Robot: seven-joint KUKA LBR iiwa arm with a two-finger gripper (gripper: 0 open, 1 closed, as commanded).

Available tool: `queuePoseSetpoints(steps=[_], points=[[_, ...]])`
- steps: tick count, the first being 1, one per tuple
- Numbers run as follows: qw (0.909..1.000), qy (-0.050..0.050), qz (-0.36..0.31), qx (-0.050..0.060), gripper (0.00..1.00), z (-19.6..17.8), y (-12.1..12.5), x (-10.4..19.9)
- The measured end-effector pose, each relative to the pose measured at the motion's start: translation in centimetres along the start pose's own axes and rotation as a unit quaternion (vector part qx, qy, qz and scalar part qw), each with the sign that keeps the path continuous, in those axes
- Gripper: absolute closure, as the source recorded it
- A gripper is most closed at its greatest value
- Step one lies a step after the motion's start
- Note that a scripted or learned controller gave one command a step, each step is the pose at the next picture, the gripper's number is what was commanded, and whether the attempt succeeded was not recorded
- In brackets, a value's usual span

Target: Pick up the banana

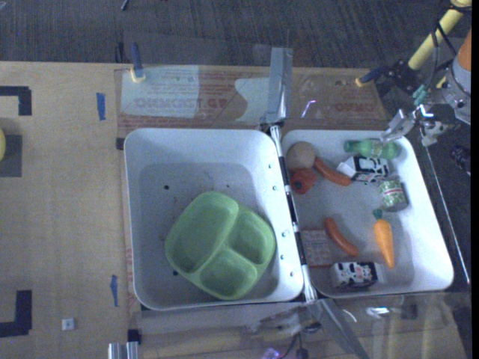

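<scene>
Hand (397, 128) hangs over the right bin's (441, 264) far corner, its opening impossible to tell; the yellow shape (2, 145) at far left, possibly the banana, needs a long reach

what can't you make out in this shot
- Tool: small and blurred over the right bin's top rim, so its finger state can't be told.
- Banana: nothing among the right bin's items reads clearly as one; a yellow shape is cut off by the left edge.
- Green bottle: partly covered by the tool tip.
- Cartons: print too small to read.
</scene>
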State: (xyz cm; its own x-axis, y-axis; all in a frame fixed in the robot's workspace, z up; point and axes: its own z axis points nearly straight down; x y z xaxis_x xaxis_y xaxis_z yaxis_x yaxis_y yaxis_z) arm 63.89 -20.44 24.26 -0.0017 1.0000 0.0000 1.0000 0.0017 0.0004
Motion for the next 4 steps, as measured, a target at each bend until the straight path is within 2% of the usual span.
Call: queuePoseSetpoints(steps=[1,2,3,4], points=[[1.0000,-0.001,-0.002,-0.002,1.00,-1.1,0.1,0.1],[1.0000,0.000,-0.004,0.000,1.00,12.7,-0.8,9.2],[0.9999,-0.001,-0.012,-0.002,1.00,15.5,-10.5,7.6],[0.9999,-0.002,-0.011,-0.004,0.00,15.5,-10.4,7.5]])
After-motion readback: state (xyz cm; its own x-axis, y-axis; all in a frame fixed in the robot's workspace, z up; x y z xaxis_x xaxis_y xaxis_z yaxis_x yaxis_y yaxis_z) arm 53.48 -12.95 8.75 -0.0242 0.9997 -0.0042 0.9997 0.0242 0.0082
